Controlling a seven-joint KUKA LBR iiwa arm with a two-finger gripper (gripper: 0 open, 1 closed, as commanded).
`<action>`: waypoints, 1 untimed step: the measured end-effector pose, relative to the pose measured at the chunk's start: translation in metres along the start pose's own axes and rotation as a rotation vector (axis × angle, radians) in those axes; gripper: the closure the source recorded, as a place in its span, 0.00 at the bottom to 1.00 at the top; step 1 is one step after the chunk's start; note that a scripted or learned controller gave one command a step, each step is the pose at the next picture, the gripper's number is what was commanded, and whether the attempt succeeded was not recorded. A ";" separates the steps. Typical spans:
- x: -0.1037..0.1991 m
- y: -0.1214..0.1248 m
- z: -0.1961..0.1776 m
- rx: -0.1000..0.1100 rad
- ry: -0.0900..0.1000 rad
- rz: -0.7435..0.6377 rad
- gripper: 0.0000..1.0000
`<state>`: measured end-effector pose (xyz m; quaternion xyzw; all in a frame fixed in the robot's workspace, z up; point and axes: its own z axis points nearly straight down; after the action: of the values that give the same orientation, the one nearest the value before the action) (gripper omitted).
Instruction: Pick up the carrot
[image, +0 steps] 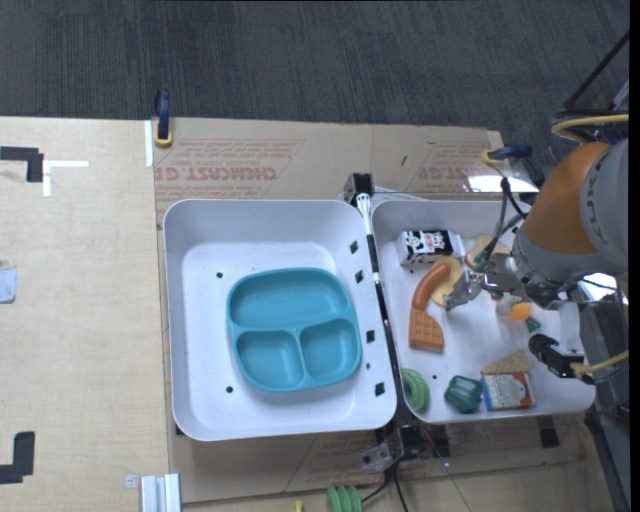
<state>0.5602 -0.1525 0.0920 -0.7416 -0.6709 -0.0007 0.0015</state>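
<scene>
White plastic bins are sitting side by side: the left bin (180, 300) is cradling a teal three-compartment plate (294, 328), the right bin (470, 212) a scatter of toys. Reaching in from three o'clock, the metal two-finger gripper (462, 293) is hovering (whether it is parted, I cannot tell) just beside the orange tapered carrot (431, 283), apparently lining up its grab.

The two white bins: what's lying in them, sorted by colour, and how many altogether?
Blue: 1, the divided plate, in the left bin.
Orange: 3, a long piece, a waffle, a small bit.
Green: 2.
Black-and-white: 1, a carton.
Multicoloured: 1, a box.
Total: 8.
</scene>
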 end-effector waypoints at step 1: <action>-0.031 0.099 -0.001 0.044 0.026 -0.086 0.00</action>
<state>0.6559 -0.1929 0.0931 -0.7119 -0.7018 0.0046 0.0264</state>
